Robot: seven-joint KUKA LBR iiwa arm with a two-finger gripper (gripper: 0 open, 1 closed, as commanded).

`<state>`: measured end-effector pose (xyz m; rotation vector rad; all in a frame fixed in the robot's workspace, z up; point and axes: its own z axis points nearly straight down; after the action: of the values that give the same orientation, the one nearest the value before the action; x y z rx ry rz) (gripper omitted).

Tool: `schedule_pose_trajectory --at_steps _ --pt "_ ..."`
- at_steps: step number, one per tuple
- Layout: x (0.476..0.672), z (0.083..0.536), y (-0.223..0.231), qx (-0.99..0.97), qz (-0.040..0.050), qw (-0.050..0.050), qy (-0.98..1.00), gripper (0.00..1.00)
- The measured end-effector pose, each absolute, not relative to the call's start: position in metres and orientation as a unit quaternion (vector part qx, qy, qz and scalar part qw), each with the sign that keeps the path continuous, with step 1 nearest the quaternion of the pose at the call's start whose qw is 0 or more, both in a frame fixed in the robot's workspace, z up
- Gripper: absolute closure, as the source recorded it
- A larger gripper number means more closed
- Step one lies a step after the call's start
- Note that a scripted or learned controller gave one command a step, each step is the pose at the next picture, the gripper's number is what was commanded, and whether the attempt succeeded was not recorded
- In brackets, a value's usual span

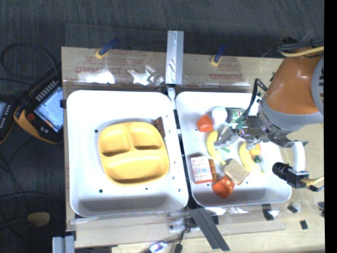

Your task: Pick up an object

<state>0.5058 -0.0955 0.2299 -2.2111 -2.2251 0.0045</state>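
Observation:
The right bin holds a jumble of toy food. An orange-red round piece and a white ball lie at its upper left. A yellow banana curves down the middle, and a second yellow piece lies to its right. Nearer the front are a red and white box, a slice of bread and a red piece. My gripper reaches in from the right, low over the banana and a green and white packet.
The left bin carries a yellow divided tray with a small brown item at its upper right corner. A ridge separates the bins. The arm's orange band hangs over the right bin's far right corner.

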Motion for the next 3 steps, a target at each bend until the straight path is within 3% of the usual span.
schedule_pose_trajectory --at_steps 1,2,3 --pt "0.513 0.231 -0.126 -0.728 0.0012 0.002 -0.685 0.0" --pt "0.509 0.099 -0.104 -0.792 -0.0031 -0.004 -0.611 0.0" --pt "0.509 0.108 -0.104 -0.791 -0.0019 -0.001 -0.612 1.0"
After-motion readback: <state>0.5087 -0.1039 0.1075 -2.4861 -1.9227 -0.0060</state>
